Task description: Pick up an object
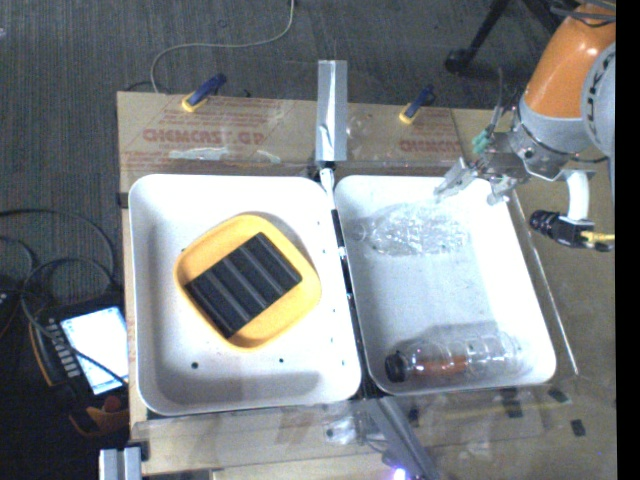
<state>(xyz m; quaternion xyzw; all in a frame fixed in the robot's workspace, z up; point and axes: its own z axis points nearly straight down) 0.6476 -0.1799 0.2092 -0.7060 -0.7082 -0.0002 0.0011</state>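
Overhead, end effector [470, 173] at right bin [440, 298] far rim, fingers seemingly spread; bottle [452, 355] hugs near wall, mid-floor open.

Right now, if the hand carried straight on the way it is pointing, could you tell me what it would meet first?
The hand points down-left into the right bin. First in that line looks to be the crumpled clear plastic near the bin's far end. Depth is hard to judge, so it might pass just above it.

Tray [250, 280] in left bin [160, 208]; bottle [455, 355], perhaps, right.
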